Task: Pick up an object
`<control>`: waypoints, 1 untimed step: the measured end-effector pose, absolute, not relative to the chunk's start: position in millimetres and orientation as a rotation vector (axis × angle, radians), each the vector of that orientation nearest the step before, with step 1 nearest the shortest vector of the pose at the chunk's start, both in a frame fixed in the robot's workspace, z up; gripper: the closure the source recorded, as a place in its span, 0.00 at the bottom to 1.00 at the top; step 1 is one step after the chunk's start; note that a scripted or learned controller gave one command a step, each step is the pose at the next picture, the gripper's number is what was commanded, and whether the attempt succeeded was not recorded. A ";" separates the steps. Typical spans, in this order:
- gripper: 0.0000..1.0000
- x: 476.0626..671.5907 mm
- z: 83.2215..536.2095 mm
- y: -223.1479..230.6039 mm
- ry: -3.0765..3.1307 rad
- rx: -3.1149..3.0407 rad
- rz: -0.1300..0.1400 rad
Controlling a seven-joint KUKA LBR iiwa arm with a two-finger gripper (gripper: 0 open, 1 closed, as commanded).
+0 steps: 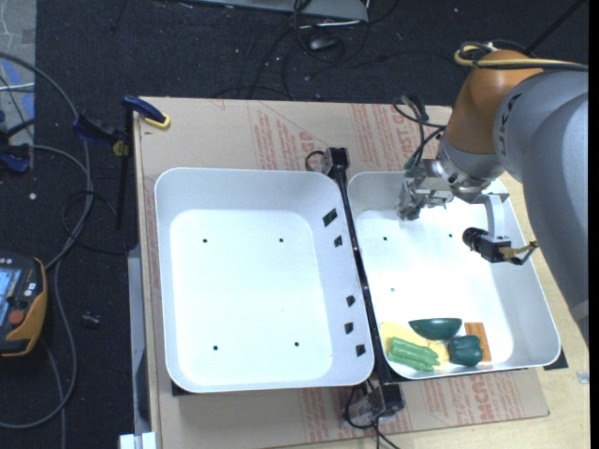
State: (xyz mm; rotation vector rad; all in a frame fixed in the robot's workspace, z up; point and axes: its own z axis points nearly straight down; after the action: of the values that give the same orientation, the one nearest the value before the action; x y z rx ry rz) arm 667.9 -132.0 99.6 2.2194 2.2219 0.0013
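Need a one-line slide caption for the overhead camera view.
KUKA arm's hand hovers over the right bin's far end, away from the green toys clustered at its near edge.

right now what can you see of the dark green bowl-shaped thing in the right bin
The dark green bowl-shaped thing is smooth and glossy, like plastic, with a flat rim and a rounded underside. It lies in the near corner of the right bin, amid a cluster: a yellow piece beside it, a ridged green piece in front, a teal block and orange card alongside. The gripper is well away.
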 end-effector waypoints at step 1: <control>1.00 663.8 159.8 -137.3 2.218 2.218 0.005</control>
State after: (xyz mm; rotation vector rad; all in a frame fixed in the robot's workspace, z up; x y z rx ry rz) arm 663.8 -137.3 159.8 2.2179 2.2184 0.0052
